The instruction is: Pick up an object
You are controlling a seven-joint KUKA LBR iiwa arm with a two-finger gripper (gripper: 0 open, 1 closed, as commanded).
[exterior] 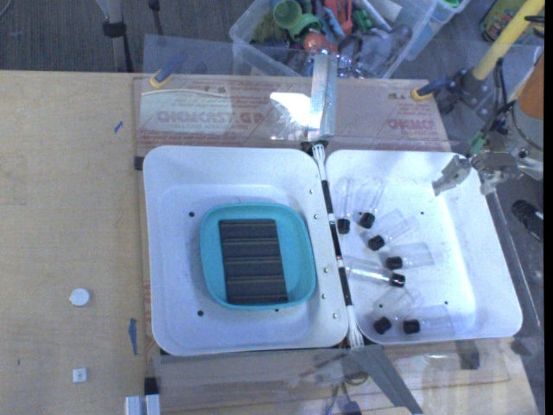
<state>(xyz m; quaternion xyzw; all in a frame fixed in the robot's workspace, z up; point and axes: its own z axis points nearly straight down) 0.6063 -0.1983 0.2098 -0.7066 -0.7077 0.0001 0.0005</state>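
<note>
Left bin [173, 232]: smooth white plastic, slightly glossy. Right bin [458, 258]: the same. Teal tray [212, 258]: smooth plastic, soft sheen; dark ribbed insert [252, 262], matt. Vials [406, 253]: clear glossy plastic or glass, matt black caps [366, 220]. Table [60, 188]: pale matt wood. Tool [471, 169]: bare grey metal. Storage tub [259, 41]: translucent plastic.

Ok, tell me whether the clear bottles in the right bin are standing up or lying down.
Lying down. The bottles rest on their sides on the right bin floor, black caps pointing sideways in different directions.
</note>
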